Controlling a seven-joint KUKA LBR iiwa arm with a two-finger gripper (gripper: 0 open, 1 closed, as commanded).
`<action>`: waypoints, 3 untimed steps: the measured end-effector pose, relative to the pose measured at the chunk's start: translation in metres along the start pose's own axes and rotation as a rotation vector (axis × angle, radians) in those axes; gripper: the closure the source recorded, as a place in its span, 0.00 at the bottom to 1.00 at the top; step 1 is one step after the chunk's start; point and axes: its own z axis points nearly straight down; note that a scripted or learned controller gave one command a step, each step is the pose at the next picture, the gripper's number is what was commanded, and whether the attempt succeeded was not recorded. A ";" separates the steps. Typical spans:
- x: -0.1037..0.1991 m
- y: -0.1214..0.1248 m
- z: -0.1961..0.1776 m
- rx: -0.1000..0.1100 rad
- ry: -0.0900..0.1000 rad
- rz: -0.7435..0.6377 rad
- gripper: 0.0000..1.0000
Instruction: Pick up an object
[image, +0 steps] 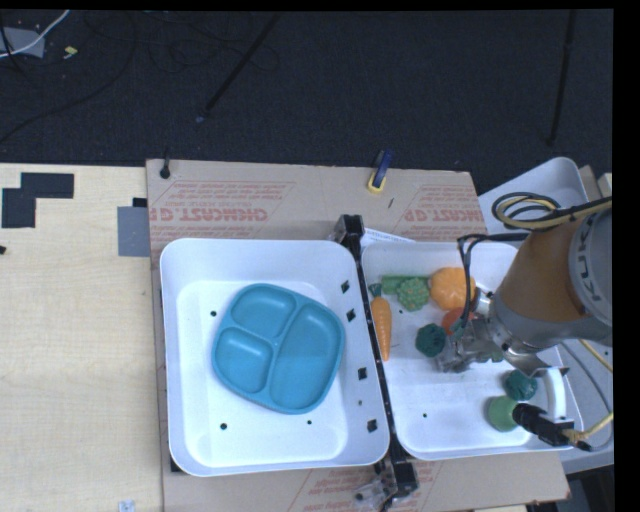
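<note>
My gripper (456, 356) is low inside the right bin (440, 440), near its middle, with the grey and orange arm reaching in from the right. A dark green round object (430, 341) lies just to its left, touching or nearly touching it. A small red piece (451, 320) peeks out right above the gripper. Further back sit an orange fruit (451, 288), a green broccoli-like piece (409, 292) and an orange carrot (381, 326) along the bin's left wall. I see nothing between the fingers.
The left bin (190, 420) holds a blue divided plate (277, 346). A light green object (500, 413) and a teal one (520, 384) lie near the right bin's front right corner, beside the arm. A black divider (368, 340) separates the bins.
</note>
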 end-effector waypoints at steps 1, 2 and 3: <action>-0.008 -0.003 -0.059 -0.005 -0.002 0.001 1.00; -0.008 -0.002 -0.122 -0.007 -0.003 -0.008 1.00; -0.009 -0.002 -0.130 -0.003 -0.001 -0.007 1.00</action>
